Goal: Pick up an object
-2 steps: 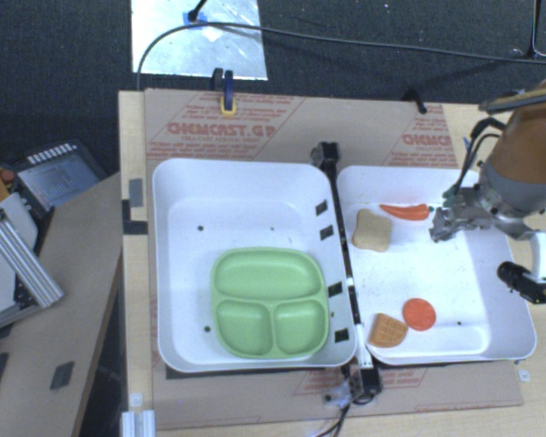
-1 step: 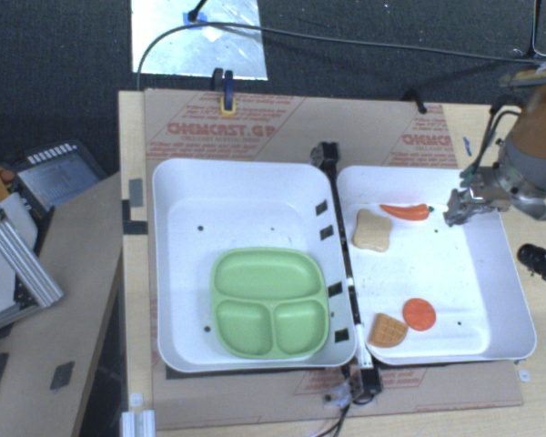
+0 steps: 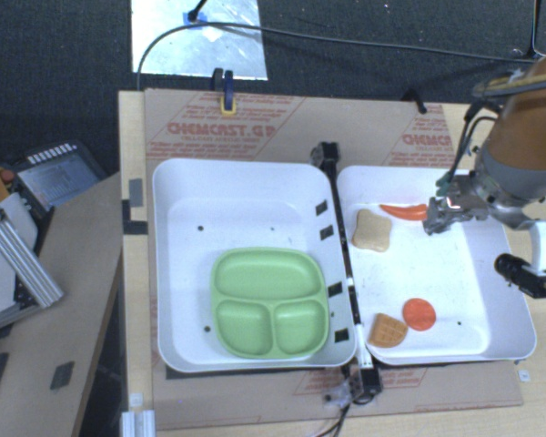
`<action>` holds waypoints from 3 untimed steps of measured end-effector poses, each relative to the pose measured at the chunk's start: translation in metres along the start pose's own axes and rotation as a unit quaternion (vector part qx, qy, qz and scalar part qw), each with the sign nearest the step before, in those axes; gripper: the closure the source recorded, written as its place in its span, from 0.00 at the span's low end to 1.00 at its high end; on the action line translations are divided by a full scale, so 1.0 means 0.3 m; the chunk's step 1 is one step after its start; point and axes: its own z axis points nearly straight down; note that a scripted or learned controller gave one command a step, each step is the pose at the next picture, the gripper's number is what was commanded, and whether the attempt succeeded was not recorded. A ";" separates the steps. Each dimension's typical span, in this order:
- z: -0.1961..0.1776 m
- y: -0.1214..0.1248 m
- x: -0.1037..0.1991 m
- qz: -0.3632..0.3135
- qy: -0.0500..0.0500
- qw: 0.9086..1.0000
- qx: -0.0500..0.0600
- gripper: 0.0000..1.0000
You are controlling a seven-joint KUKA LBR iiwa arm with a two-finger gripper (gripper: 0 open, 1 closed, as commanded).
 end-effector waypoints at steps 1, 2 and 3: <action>0.029 -0.043 0.157 0.000 0.000 1.000 0.001 1.00; -0.006 -0.065 0.351 -0.001 0.001 1.000 0.000 1.00; 0.004 -0.104 0.556 -0.001 0.001 1.000 0.001 1.00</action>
